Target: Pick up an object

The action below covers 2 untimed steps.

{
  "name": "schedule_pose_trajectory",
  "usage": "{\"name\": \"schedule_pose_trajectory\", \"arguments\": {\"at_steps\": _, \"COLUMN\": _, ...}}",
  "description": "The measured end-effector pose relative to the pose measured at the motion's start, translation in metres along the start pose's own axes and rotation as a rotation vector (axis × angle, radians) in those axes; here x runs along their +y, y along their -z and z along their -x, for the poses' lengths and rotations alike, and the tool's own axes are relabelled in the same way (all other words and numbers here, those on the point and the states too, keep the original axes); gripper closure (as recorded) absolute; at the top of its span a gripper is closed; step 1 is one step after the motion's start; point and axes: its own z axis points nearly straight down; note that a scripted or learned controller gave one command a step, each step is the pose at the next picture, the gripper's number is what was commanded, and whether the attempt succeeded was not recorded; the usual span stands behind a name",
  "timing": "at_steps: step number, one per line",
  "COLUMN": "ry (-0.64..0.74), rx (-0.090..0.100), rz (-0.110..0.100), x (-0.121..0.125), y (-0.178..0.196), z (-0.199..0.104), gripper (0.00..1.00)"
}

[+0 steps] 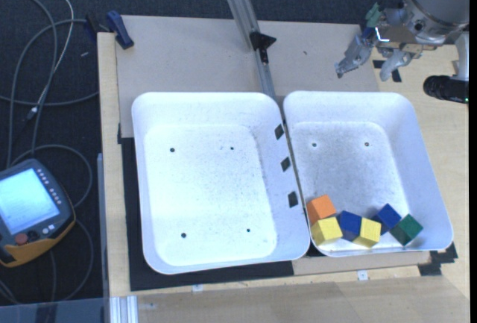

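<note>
Hovering high above the far rim of the right bin (417,135), out past its top edge: the gripper (369,64), fingers spread apart and pinching nothing, one finger (350,60) angling down toward the left bin (149,135), the other sitting closer to the arm. Hanging over bare table (186,53) rather than over the bin floor, well apart from every block.

Crowding into the near corner of the right bin: six blocks, all bunched against the front wall. Sitting furthest toward the left bin, an orange block (321,207). Just in front of it, touching, a yellow block (325,230). Squeezing in beside that, a blue block (349,225), then a second yellow block (367,231) right against it. Further along toward the outer wall, another blue block (387,215), and next to it a green block (407,228), nearest the bin's outer corner.

Lying beside the right bin, sharing its inner wall, the left bin with nothing but specks and small dark holes showing on its floor. Running down toward the seam between the two bins from the far side, a slanted metal rail (238,1). Resting off the table, beyond the left bin, a handheld controller (30,209) with its screen glowing, cables (37,75) looping behind it.
</note>
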Motion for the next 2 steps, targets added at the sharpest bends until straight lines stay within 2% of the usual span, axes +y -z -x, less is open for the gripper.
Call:
{"name": "schedule_pose_trajectory", "arguments": {"at_steps": 1, "ry": 0.000, "rx": 0.002, "rz": -0.019, "x": 0.043, "y": -0.105, "z": -0.033, "gripper": 0.00}}
{"name": "schedule_pose_trajectory", "arguments": {"at_steps": 2, "ry": -0.011, "rx": -0.001, "rz": -0.021, "x": 0.003, "y": -0.186, "z": 0.072, "gripper": 0.00}}
